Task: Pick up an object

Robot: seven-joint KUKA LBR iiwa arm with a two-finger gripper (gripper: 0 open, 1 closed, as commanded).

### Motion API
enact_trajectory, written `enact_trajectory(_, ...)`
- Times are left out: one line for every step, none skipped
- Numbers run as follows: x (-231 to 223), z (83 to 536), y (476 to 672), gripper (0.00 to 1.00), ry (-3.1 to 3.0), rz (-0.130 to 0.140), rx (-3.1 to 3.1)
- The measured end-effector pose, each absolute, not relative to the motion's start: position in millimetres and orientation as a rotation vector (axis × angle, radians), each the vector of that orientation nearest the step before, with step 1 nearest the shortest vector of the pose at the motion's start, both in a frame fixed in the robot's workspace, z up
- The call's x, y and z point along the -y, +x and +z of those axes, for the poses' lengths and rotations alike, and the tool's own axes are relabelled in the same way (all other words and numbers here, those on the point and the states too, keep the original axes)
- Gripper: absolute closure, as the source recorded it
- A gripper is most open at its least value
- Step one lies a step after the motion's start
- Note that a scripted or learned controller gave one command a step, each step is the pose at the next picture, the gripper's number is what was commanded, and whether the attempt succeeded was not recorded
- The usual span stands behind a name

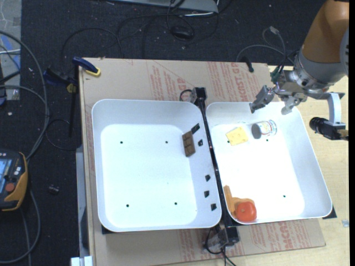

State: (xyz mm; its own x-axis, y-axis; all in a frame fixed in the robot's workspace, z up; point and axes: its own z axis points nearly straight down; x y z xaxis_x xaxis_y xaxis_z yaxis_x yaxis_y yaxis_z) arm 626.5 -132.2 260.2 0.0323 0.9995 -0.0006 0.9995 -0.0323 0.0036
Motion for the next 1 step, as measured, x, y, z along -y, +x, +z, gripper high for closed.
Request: enact_trajectory(131.4,214.3,589.2,0.0,2.275,-0.004,-2.171)
